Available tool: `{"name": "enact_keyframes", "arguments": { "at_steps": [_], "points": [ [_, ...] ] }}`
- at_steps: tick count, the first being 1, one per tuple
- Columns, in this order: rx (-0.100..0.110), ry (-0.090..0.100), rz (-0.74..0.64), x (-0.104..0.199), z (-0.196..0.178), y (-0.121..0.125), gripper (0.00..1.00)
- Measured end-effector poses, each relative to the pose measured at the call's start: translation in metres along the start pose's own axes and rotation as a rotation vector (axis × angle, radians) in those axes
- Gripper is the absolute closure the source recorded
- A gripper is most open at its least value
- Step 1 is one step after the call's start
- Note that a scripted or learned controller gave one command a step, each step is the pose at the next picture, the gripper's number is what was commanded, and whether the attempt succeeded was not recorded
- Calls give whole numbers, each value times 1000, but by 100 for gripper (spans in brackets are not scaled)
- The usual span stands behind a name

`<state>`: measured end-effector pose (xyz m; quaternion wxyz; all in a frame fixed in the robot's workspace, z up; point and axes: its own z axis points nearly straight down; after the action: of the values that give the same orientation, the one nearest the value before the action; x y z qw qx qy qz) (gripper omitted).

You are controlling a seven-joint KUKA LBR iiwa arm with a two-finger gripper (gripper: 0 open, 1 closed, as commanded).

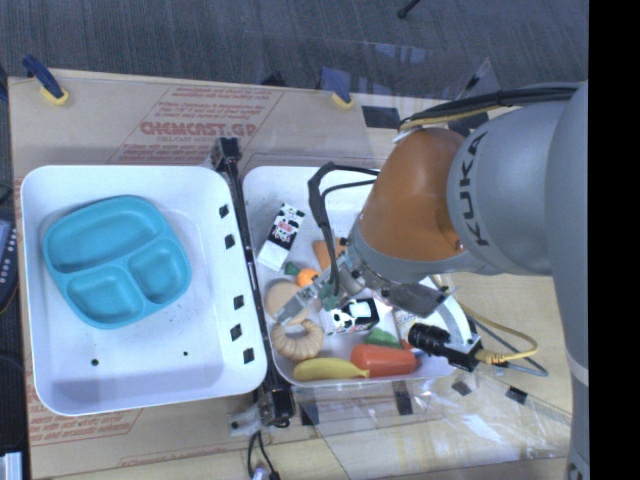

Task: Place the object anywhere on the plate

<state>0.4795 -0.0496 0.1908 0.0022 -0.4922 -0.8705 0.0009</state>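
Note:
A blue divided plate (112,260) lies in the left white bin (60,378), toward its back left. In the right bin (262,183) is a pile of toy food: a cow-patterned carton (285,230), an orange carrot (323,252), a tan bread roll (281,296), a ringed bagel (298,340), a yellow banana (328,369), a red pepper (386,359) and a small black-and-white cow piece (353,316). My gripper (316,294) is low in the right bin, among the bread roll, the carrot and the cow piece. The wrist hides the bin's right half.
A black divider rail (240,248) runs between the two bins. Cables (500,353) trail over the bench at the right front. The bench is brown cardboard, with blue clamps (45,80) at its back edge.

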Motion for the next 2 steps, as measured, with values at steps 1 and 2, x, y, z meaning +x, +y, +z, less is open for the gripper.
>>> {"name": "enact_keyframes", "arguments": {
  "at_steps": [1, 2],
  "points": [
    [0, 0, 0, 0, 0, 0, 0],
    [0, 0, 0, 0, 0, 0, 0]
  ]
}}
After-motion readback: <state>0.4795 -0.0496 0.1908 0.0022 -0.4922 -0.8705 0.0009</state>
